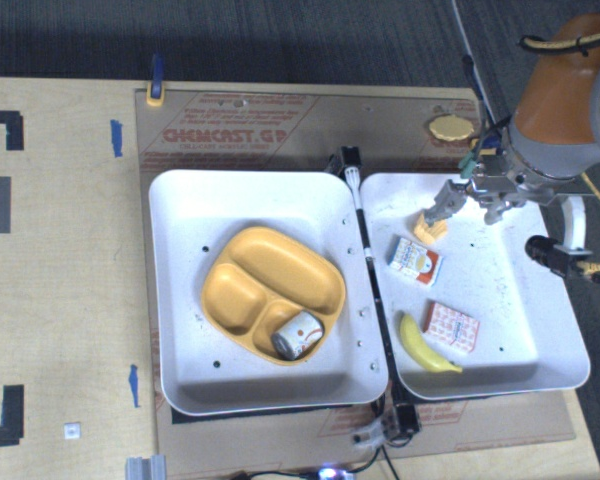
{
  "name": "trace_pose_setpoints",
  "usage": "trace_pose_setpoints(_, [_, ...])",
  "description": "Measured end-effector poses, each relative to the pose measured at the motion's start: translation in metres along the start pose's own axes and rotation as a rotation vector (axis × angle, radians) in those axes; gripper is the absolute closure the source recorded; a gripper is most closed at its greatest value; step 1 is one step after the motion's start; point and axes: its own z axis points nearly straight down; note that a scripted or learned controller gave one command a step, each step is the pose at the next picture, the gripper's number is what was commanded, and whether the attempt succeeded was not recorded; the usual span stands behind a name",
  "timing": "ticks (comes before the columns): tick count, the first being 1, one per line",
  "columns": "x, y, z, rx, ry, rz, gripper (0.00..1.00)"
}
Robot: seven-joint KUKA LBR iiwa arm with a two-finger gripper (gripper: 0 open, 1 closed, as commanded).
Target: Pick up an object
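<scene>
Two open fingers of the end effector (pixel 470 204) hang spread above the right bin (pixel 540 368), near a small yellow block (pixel 430 229).

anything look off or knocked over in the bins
Only the can: it lies on its side in a small compartment of the yellow tray in the left bin. The tray sits askew to the bin walls.

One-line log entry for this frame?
gripper: open, over right bin | nearest: small yellow block, not gripped | banana, two cartons: untouched | left bin: yellow tray, can
</scene>
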Motion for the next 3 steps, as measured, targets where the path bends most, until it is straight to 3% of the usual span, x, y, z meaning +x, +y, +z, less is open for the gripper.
trace_pose_setpoints(1, [-0.0214,-0.1131,0.1227,0.000,0.000,0.002,0.00])
trace_pose_setpoints(2, [-0.0213,-0.1113,0.1128,-0.006,-0.002,0.002,1.00])
trace_pose_setpoints(3, [-0.0212,-0.1113,0.1128,-0.006,-0.002,0.002,0.00])
